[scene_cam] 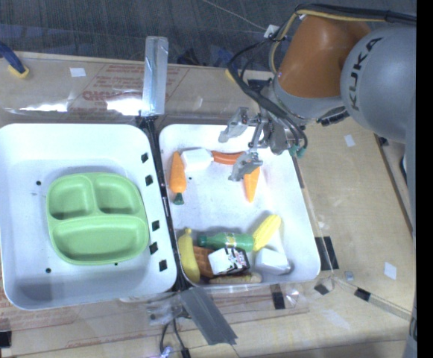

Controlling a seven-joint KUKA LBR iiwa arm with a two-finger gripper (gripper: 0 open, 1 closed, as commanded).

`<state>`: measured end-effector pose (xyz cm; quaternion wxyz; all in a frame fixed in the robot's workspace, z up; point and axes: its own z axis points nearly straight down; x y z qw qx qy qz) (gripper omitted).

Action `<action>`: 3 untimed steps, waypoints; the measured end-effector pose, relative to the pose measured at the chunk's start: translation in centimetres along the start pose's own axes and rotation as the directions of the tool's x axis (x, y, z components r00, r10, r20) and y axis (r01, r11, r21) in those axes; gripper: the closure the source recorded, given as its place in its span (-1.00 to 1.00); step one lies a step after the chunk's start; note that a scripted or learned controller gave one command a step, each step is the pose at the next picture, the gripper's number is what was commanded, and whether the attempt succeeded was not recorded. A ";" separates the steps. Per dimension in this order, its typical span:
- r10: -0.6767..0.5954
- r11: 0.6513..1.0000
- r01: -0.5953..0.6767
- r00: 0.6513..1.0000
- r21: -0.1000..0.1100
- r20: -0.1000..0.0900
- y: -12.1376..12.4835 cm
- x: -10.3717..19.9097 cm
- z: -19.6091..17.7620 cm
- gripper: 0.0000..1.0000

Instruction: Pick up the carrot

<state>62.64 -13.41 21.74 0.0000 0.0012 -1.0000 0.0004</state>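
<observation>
Two carrots lie in the right bin point(298, 200). One carrot point(177, 173) rests near the bin's left wall, its green stub pointing toward the front. A smaller carrot point(251, 186) lies to the right of the middle, touching or just beside the gripper's nearer finger point(242, 168). My gripper point(238, 149) hangs over the far part of the bin, open, with the other finger point(232, 130) toward the back wall. A short orange piece point(226, 156) lies on the bin floor in the gap between the fingers, and neither finger is closed on it.
A white block point(196, 158) sits beside the orange piece. At the bin's front lie a corn cob point(267, 230), a green bottle point(227, 240), a banana point(188, 257) and a white box point(273, 259). The left bin point(22, 148) holds a green divided plate point(95, 217).
</observation>
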 end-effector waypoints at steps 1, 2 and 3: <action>0.059 0.998 -0.059 0.998 -0.001 -0.006 -6.0 -0.9 12.9 -1.00; 0.052 0.999 -0.052 0.999 0.000 0.004 -5.8 -1.3 11.4 1.00; 0.153 0.988 -0.153 0.988 -0.002 0.004 -0.3 2.1 6.1 1.00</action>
